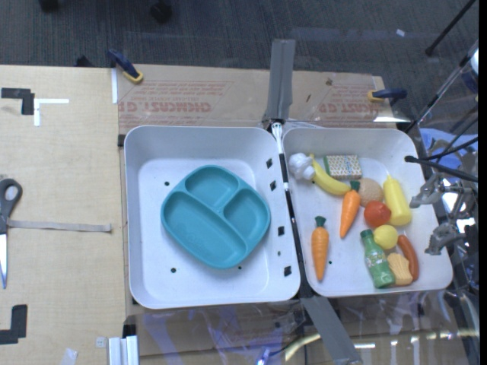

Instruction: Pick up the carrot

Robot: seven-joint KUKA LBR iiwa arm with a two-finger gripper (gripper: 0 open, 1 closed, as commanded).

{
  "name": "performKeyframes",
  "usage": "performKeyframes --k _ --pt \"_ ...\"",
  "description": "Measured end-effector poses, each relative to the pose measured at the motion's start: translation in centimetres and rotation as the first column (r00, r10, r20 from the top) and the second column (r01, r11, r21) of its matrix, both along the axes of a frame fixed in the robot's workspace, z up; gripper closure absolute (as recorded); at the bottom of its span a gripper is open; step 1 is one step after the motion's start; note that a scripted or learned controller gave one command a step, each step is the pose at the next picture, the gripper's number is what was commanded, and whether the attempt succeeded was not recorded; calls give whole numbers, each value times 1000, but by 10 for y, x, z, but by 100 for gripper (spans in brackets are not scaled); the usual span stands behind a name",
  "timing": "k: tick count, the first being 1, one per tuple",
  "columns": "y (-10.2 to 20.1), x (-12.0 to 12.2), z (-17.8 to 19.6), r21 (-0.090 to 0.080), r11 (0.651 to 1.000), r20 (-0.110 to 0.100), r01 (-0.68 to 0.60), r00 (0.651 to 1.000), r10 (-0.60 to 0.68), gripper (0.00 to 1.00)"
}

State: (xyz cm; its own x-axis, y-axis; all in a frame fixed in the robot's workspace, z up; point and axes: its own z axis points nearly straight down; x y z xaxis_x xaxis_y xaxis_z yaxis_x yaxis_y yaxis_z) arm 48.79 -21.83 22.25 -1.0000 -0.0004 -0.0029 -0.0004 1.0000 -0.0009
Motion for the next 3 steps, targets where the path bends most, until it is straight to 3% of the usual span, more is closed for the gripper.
performKeyframes --k 1,2,3 --pt "102 7 -130 1 999 1 33 999 -33 0" --pt "123 16 -130 1 934 -1 358 934 -358 0" --pt "126 64 -130 1 868 -1 496 868 -496 0"
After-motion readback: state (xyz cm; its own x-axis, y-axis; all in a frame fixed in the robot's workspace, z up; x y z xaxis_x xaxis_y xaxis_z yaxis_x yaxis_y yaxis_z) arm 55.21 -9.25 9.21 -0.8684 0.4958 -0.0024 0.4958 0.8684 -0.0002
